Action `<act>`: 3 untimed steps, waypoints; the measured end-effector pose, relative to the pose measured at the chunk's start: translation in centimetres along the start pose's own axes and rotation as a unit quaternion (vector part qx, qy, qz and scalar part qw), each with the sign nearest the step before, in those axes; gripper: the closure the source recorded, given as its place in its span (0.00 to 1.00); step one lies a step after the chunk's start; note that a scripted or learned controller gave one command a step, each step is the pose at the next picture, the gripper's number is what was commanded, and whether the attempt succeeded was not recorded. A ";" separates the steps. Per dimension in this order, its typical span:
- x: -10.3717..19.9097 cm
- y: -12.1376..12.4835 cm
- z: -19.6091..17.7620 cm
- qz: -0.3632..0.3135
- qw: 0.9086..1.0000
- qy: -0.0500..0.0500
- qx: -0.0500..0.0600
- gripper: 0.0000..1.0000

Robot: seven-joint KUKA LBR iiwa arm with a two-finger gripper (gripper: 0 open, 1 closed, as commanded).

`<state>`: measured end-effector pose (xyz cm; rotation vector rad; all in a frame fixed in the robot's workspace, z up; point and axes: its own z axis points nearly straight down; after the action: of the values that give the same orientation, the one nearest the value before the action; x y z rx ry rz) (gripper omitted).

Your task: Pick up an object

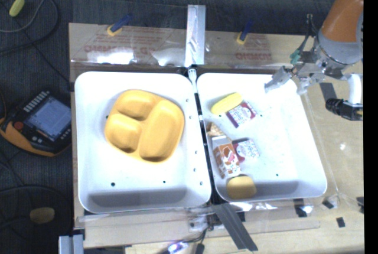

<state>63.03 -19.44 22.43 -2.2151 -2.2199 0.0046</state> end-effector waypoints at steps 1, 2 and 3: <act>5.7 2.8 10.1 -0.062 0.998 -0.001 -0.001 0.00; 5.7 -1.8 13.6 -0.083 0.996 -0.003 -0.009 0.00; 5.7 -1.8 13.1 -0.082 0.997 -0.001 -0.007 1.00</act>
<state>61.18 -13.74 9.38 -2.0313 -2.4033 -0.0087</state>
